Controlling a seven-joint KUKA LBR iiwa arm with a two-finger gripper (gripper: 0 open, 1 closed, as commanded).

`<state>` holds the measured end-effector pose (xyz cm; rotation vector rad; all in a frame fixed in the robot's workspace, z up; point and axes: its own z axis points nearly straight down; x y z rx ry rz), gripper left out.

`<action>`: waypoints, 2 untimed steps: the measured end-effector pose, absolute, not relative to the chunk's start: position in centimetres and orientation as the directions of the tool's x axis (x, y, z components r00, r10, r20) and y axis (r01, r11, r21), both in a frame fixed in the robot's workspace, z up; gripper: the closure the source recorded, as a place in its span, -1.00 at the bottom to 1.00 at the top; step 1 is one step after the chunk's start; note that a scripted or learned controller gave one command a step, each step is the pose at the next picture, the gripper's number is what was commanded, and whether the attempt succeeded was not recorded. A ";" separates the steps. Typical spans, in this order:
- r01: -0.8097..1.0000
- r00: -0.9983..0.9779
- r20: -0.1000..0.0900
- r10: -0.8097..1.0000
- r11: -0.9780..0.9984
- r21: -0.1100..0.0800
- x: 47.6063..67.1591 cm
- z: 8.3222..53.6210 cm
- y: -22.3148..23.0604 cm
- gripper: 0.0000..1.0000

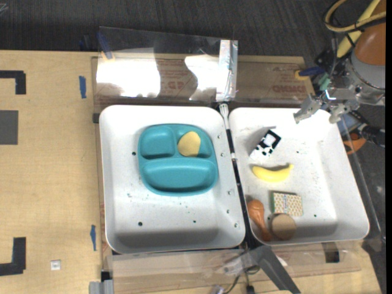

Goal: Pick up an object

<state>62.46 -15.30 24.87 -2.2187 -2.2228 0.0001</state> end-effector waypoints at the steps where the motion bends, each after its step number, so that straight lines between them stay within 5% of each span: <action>1: 0.999 -0.052 0.001 0.999 0.052 0.001 57.6 11.8 -11.8 -1.00; 2: 0.952 -0.306 -0.010 0.952 0.306 0.030 54.6 9.9 -9.3 -1.00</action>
